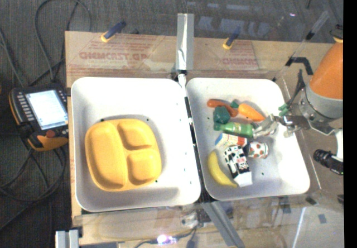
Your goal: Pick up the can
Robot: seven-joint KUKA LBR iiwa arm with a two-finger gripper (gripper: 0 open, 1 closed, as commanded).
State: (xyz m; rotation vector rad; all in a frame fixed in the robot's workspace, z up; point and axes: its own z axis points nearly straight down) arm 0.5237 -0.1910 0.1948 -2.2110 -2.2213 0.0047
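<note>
1. Camera view, far left, off the bench: a handheld control tablet (40, 110) lies on the floor among cables.
2. Left bin (78, 185): a yellow divided tray (124, 153) sits a little toward the bin's left and front edges. Nothing else lies in it.
3. Right bin (290, 180): the things crowd together in its middle. Toward the back lie a carrot (249, 111) and a red-and-green piece I cannot name for sure. Just in front is a green bottle (234, 128) lying on its side. Toward the front edge a banana (218, 168) curves beside a black-and-white carton (237, 161).
4. The can (258, 149) seems to be the small round red-and-white thing just right of the carton, near the bin's middle. It is small and blurred, so I hold this loosely.
5. Claw (271, 124): it hangs low over the pile, just behind the can and close to the bottle's right end. Whether its fingers are spread or closed I cannot tell, and I see nothing held between them.
6. Risks, as I judge them:
   - The claw stands nearer the bottle than the can, so closing here could take the bottle or nothing.
   - The carton sits right against the can, so a finger may land on it and push the can aside.
   - A round can could roll or slip out of a grip that is off centre.
</note>
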